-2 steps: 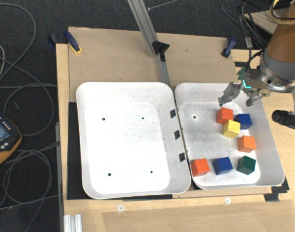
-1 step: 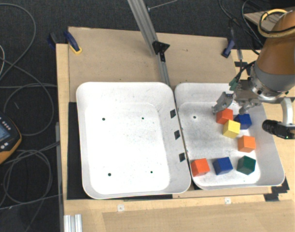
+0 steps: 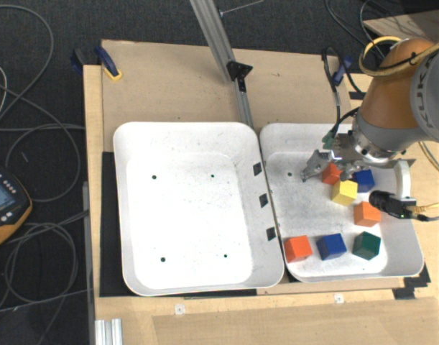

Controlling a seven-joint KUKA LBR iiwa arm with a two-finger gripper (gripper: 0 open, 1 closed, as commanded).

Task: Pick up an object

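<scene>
Over the right bin (image 3: 391, 268), the gripper (image 3: 321, 165) sits low among a tight cluster of blocks. Its jaws appear spread, with one dark finger reaching left toward bare bin floor; nothing is visibly held between them, so it is judged empty-handed.

Taking the yellow block (image 3: 345, 191) as reference: a red-orange block (image 3: 331, 172) lies just above-left of it, touching or nearly so, directly beneath the wrist. A blue block (image 3: 363, 179) sits just to its upper right. An orange block (image 3: 367, 213) lies near its lower right. Farther below it, along the bin's near edge, stand another orange block (image 3: 299, 247), a second blue block (image 3: 331, 246) and a green block (image 3: 366, 244), spaced apart in a row.

Risks noted:
- Crowding. The three blocks under the wrist are packed; a closing finger may land on a neighbour's top or wedge between two, pushing them aside rather than clamping one.
- Offset. The fingertips look left of the red-orange block; closing there may catch only an edge or nothing.
- Occlusion. The wrist hides part of the cluster, so contact cannot be confirmed.
</scene>
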